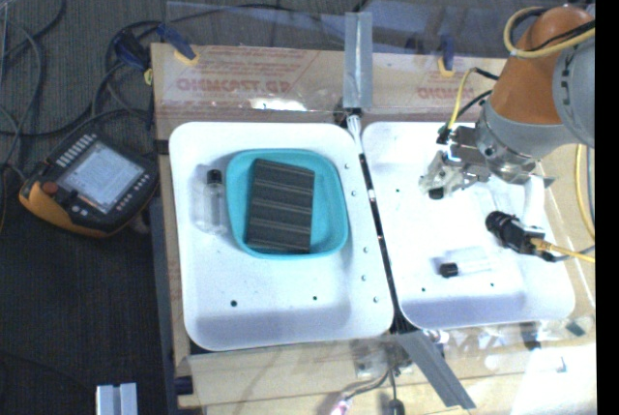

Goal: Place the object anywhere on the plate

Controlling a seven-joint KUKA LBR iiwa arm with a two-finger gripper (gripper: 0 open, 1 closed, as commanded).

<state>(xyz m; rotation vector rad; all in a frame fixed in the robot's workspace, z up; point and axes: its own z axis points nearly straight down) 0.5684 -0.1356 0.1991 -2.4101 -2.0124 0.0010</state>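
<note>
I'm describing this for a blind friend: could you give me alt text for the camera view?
A dark grey ridged block lies on a teal plate in the left white bin, a small clear vial beside the plate. The robot arm reaches from the right, its hand over the right bin, where a small marker-like object lies.

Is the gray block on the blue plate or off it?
On it. The block lies flat in the middle of the plate, with blue rim showing all around it. The tool is over the other bin.
</note>
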